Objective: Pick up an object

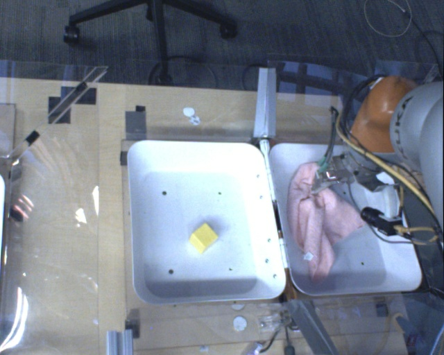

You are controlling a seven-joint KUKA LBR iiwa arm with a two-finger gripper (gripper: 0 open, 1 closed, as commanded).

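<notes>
Where the claw [326,175] is seen at the upper end of the pink cloth [317,218] in the right bin [402,277], its state cannot be told. The cloth lies crumpled along that bin's left side. A firm pinch on a raised fold should be secured before any lift is attempted.

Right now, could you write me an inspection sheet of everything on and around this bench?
Surface: wooden bench bearing a left bin and a right bin, side by side.
Job's things: yellow block in the left bin; pink cloth in the right bin.
Clutter: nothing seen in the bins.
Grippers: gripper at the cloth's top edge; grip unclear.
Cables: yellow and black cables along the arm.
Surroundings: chair base on dark carpet.
</notes>
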